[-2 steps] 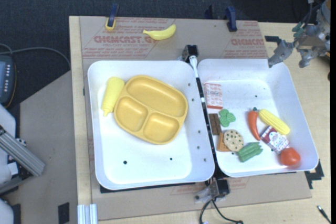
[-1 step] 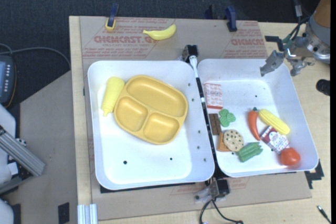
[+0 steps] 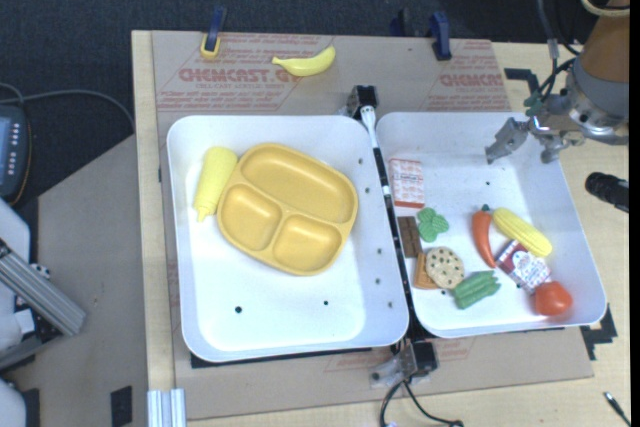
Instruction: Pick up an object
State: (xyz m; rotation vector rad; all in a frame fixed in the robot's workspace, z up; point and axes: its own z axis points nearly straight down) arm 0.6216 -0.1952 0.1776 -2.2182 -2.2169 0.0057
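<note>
**Ana:** Dark carpet lies round a cardboard-topped bench [image 3: 150, 215] with two white bins side by side. What of the claw?

**Ben:** The gripper [image 3: 527, 141] hangs over the far right corner of the right bin [image 3: 575, 205]. Its two grey fingers [image 3: 503, 143] are spread well apart, with bare bin floor between them. It holds nothing and touches no object.

**Ana:** Start near, then. What is in that bin?

**Ben:** Nearest, by the near rim: one red tomato [image 3: 552, 299], one green bean pod [image 3: 475, 289] and one cookie [image 3: 442, 266]. A red-and-white packet [image 3: 524, 266] lies just beside the tomato. Then one carrot [image 3: 483, 235], one yellow corn cob [image 3: 521, 231] touching it, one brown bar [image 3: 409, 235] against the left wall, and one green leafy piece [image 3: 432, 222]. Farther still, one red-and-white label card [image 3: 406, 182].

**Ana:** Open room?

**Ben:** The far half of the right bin, under the gripper, is bare; the objects crowd the near half, well apart from the fingers.

**Ana:** And the left bin [image 3: 300, 335]?

**Ben:** One yellow divided tray [image 3: 288, 208] with three compartments, and one yellow bottle [image 3: 212, 181] touching its left edge. Its near floor is open.

**Ana:** Beyond the bins?

**Ben:** One banana [image 3: 306, 62] on the cardboard near the far edge, and two blue clamps [image 3: 213, 33] there.
</note>
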